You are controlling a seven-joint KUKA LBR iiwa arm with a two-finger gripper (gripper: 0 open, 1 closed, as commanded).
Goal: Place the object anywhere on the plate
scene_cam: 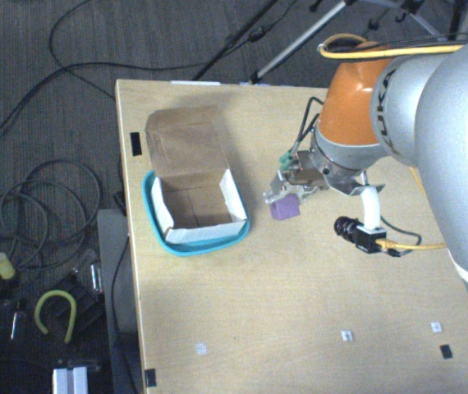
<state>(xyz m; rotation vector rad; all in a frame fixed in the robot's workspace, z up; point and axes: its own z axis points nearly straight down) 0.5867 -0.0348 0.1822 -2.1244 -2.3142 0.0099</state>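
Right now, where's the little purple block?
The purple block sits at the tip of the gripper on the tan bench top, right of the cardboard box resting on the blue plate.

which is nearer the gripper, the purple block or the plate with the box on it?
The purple block: it sits right at the tip of the gripper. The blue plate, carrying the open cardboard box, lies apart, further left on the bench.

Arm (431, 97): grey casing, orange band above wrist, black cables alongside; small metallic claw (287, 189) fitted.
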